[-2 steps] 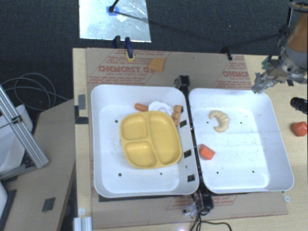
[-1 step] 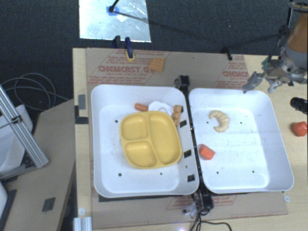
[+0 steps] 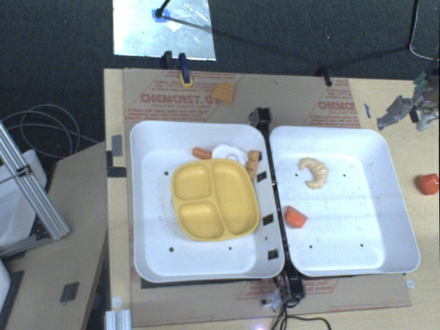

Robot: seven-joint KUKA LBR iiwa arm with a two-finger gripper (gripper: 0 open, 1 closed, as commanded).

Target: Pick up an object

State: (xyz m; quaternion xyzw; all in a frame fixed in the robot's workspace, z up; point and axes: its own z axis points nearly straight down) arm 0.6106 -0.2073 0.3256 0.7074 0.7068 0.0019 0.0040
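The yellow divided plate (image 3: 214, 200) serves as the reference here; it lies flat in the left bin (image 3: 155, 205), three compartments facing up, filling most of that bin's floor. Nearer the camera than the plate there is only the bin's front wall and the cardboard sheet (image 3: 206, 291) under both bins. To the plate's right, across the black seam between the bins, a small orange-red piece (image 3: 295, 216) rests on the floor of the right bin (image 3: 385, 205), close to that bin's left wall. Farther back and still right of the plate, a pale croissant-shaped item (image 3: 314, 172) lies curled on the right bin's floor, well apart from the orange-red piece. Just behind the plate's far edge sit a small orange sausage-like item (image 3: 202, 153), a white cup-like object (image 3: 229, 155) touching the plate's rim, and a tan cork-like piece (image 3: 253, 160) by the left bin's right wall. Far right of the plate, outside both bins, a red object (image 3: 428, 183) rests on the bench. Behind it, at the frame's right edge, the gripper (image 3: 405, 110) hangs over the bench, away from every object; whether it is released or clenched is unclear. Beyond the plate, a tan block (image 3: 223, 92) lies on the cardboard.
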